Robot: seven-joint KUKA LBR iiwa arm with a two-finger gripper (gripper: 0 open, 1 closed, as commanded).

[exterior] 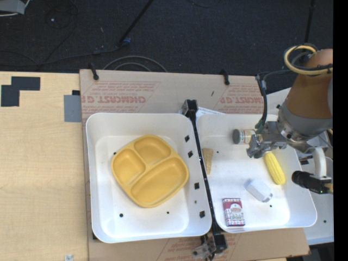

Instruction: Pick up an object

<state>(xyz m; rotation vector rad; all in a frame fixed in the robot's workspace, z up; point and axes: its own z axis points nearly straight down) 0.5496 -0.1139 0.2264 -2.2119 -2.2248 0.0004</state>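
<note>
The gripper (pixel 255 145) hangs low over the far part of the right bin (pixel 304 219), its metal parts bunched together; how far open it stands cannot be told from this angle, and nothing can be seen held in it. Just left of it lies a small jar-like object with a grey cap (pixel 239 136), close to or touching the gripper. Just right and nearer lies a yellow corn cob (pixel 275 168), slanted, its far end beside the gripper. Nearer still rests a small pale grey block (pixel 258 190), and at the near edge of the same bin a red and white card box (pixel 234 211). The grey arm (pixel 307 105) reaches in from the right. The left bin (pixel 103 200) bears a yellow divided plate (pixel 149 170) with three compartments, well apart from the gripper.
</note>
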